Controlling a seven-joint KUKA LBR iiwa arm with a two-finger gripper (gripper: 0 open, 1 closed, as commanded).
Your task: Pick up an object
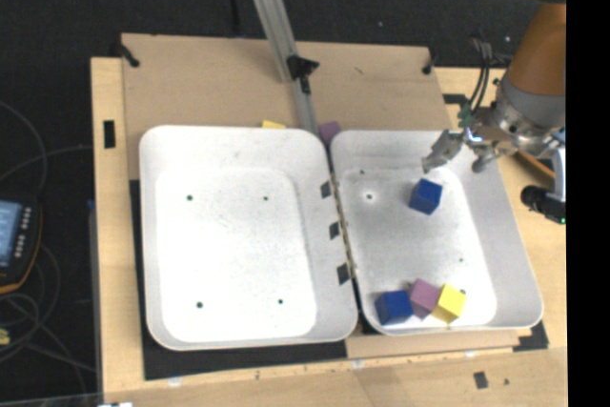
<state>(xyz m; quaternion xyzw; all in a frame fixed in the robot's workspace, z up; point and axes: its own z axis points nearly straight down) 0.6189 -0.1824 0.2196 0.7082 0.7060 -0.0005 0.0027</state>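
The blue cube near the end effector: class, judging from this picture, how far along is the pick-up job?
Done: the end effector has reached the right bin. In hand: nothing; its fingers look spread, and the blue cube sits apart on the bin floor just below them. Left: descend, close and lift. Another blue block, a purple block and a yellow block wait at the near edge.

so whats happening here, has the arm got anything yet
Not yet. The gripper is open over the back of the right bin, just above a lone blue cube, with nothing between its fingers. A second blue cube, a purple cube and a yellow cube sit clustered at the bin's front edge.
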